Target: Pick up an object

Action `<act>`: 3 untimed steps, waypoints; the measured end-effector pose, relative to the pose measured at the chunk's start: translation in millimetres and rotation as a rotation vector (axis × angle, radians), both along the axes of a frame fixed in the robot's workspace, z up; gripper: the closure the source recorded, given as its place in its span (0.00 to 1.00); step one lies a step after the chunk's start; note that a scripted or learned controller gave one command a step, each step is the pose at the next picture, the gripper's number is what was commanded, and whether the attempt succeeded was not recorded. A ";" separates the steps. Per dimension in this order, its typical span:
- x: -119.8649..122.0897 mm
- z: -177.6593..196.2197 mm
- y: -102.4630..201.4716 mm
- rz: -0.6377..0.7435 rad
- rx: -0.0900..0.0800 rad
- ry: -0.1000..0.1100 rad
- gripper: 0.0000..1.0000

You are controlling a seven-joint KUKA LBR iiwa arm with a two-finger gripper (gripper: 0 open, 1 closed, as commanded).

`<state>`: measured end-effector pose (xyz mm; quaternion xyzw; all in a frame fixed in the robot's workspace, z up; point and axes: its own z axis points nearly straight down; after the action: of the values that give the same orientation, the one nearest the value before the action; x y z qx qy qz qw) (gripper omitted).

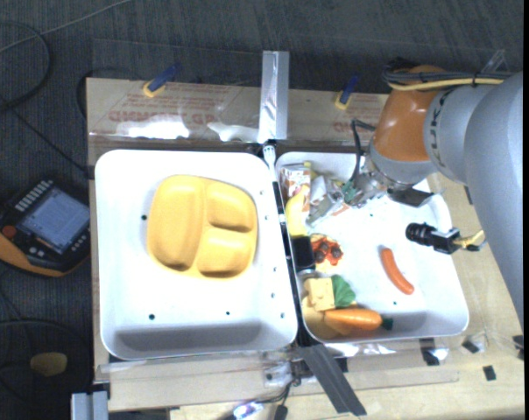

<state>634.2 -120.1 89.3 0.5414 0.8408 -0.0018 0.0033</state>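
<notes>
My gripper (350, 191) hangs low over the back left part of the right bin (440, 313), beside a crumpled packet (320, 201) and a small printed carton (296, 180). Whether it touches them is hard to tell. Along the bin's left wall lie a yellow banana-like piece (294, 219), a black item (302, 252) and a dark red-and-black toy (328, 251). A red sausage (397, 270) lies alone towards the right. At the front sit a tan block (317, 294), a green leaf (342, 289) and an orange carrot (356, 320).
The left bin (124, 322) holds a yellow divided plate (201, 226). A black fitting (427, 233) sticks in over the right bin's right side. The grey arm with its orange band (405, 129) covers the back right corner. A handheld pendant (45, 221) lies off the bench at left.
</notes>
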 end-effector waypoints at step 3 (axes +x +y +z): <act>-10.7 163.5 60.2 -0.412 0.005 0.004 1.00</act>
<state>623.5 -59.9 252.8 0.7020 0.7122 -0.0012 -0.0003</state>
